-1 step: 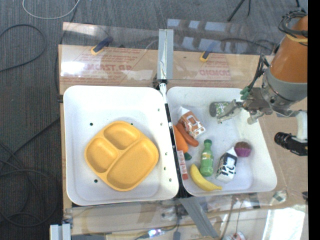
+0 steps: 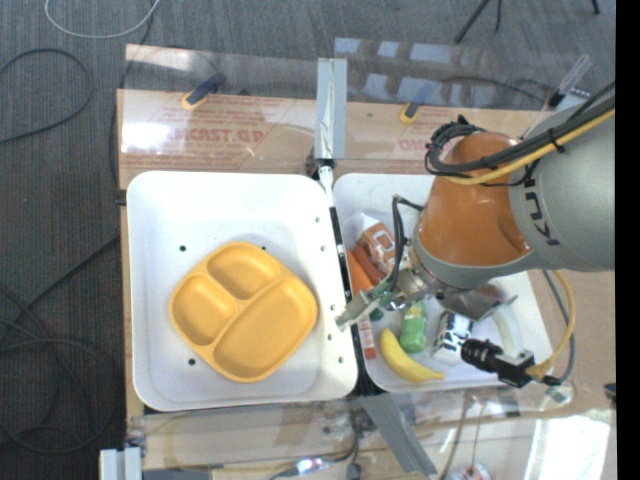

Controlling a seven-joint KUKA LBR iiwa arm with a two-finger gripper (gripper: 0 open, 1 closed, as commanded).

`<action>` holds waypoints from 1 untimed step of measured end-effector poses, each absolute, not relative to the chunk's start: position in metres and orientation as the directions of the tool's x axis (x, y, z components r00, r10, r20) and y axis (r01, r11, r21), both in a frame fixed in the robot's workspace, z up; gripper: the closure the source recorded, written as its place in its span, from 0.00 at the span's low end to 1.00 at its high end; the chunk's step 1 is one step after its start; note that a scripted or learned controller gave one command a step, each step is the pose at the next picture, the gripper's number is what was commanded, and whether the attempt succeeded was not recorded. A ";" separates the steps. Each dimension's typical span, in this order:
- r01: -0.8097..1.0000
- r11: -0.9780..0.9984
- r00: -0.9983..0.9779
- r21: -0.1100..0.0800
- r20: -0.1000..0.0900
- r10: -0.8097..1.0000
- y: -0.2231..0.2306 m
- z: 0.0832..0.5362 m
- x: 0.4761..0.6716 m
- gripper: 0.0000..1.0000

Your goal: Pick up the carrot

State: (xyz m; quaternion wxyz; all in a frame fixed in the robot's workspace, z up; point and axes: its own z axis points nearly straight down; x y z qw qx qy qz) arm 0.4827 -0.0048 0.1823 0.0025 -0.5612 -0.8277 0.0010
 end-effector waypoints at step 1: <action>0.884 0.468 -0.468 -0.001 0.002 0.884 -0.048 0.183 0.539 0.00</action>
